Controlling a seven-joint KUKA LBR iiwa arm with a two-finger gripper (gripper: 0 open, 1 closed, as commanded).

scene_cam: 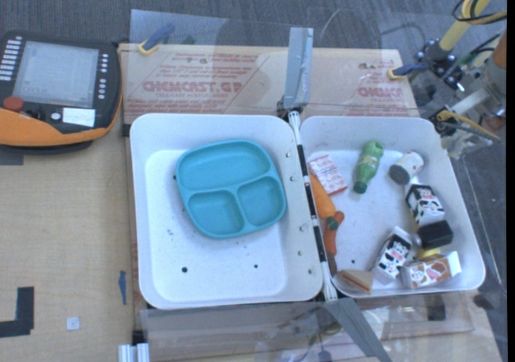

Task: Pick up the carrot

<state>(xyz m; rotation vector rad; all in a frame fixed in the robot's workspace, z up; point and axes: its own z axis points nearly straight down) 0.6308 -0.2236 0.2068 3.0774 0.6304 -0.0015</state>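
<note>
The carrot (323, 200) is orange with a dark green stem end pointing toward the near side. It lies along the left wall of the right bin (471, 215), just below a red-and-white packet (327, 173). My gripper (463, 111) hangs among cables at the right edge, beyond the right bin's far right corner. It is well away from the carrot, and nothing shows in it.
The right bin also holds a green bottle (368, 165), a small can (406, 166), two cow-print cartons (424, 202), a black block (435, 233), a snack pack (430, 269) and a bread wedge (354, 280). A teal divided plate (232, 188) sits in the left bin (153, 215). A teach pendant (56, 91) lies far left.
</note>
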